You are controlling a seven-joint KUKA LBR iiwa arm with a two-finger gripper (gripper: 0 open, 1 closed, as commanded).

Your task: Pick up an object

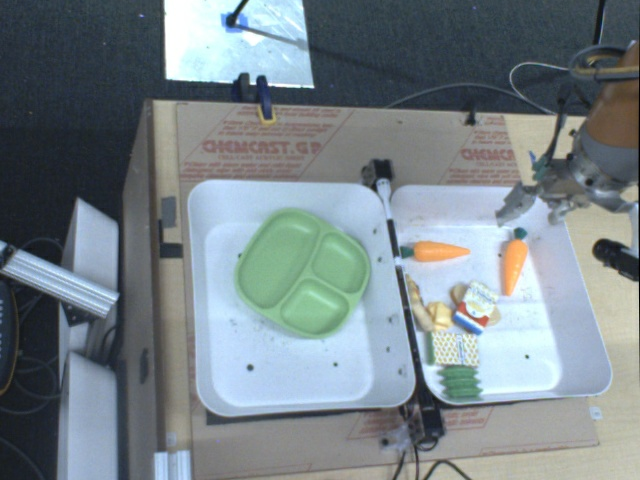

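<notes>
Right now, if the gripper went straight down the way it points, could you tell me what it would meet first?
Probably the green top of the upright carrot just below the gripper, though depth is hard to judge; it might instead reach the right bin floor beside it.

A robotics lab; dark carpet [80,88], loose cables [440,93], a cardboard-topped desk [300,138] bearing two white bins [215,228], toy food inside.
</notes>
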